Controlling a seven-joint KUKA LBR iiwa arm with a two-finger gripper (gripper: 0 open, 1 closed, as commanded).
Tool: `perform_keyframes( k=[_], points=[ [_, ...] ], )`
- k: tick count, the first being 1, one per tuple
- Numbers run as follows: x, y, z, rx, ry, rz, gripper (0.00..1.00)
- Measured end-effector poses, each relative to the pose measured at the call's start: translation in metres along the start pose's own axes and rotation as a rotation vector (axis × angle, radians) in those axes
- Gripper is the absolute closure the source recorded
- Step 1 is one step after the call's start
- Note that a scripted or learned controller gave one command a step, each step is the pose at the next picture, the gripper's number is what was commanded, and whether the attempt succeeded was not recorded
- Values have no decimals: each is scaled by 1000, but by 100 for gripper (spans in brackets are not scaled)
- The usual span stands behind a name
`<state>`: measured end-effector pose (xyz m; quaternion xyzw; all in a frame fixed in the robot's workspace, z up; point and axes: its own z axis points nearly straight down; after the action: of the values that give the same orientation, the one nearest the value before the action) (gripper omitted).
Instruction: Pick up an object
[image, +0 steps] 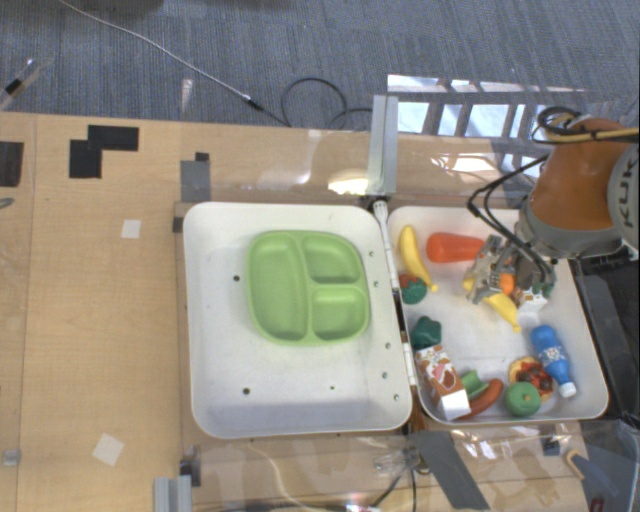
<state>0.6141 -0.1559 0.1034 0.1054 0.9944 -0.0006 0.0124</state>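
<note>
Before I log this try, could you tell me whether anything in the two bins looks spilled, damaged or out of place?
Nothing stands out. The green divided plate lies flat in the left bin. The toys in the right bin are loosely scattered, among them a banana, a blue bottle and a small carton lying on its side. The gripper hangs over them.

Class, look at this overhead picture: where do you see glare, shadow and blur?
Camera view: glare on the clear panel behind the bins and on the metal rack; soft shadow along the near inner wall of the left bin; the pincer looks slightly blurred; the green plate is evenly lit.
</note>
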Motion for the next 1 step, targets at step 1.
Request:
perform_keyframes(
  k=[1],
  points=[
    [-8, 31, -123, -1, 1, -49, 100]
  ],
)
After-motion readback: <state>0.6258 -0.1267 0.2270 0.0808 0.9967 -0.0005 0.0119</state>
